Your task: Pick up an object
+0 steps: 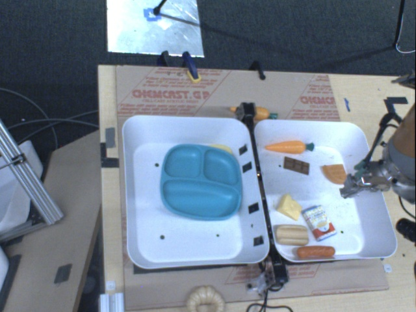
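The right bin (pixel 372 229) holds an orange carrot (pixel 286 147), a brown chocolate bar (pixel 296 166), an orange flat slice (pixel 335 173), a yellow cheese wedge (pixel 288 207), a small red and white packet (pixel 318 221), a tan bun (pixel 291 234) and a red sausage (pixel 316 253). My gripper (pixel 354 186) hangs over the right side of this bin, just below and to the right of the orange slice. Nothing is visibly held in it.
The left bin (pixel 143 194) carries a blue divided plate (pixel 200 181) with a yellow item (pixel 222 149) peeking out behind it. A black divider clip row (pixel 250 168) runs between the bins. A beige ring (pixel 207 299) lies off the bench's front edge.
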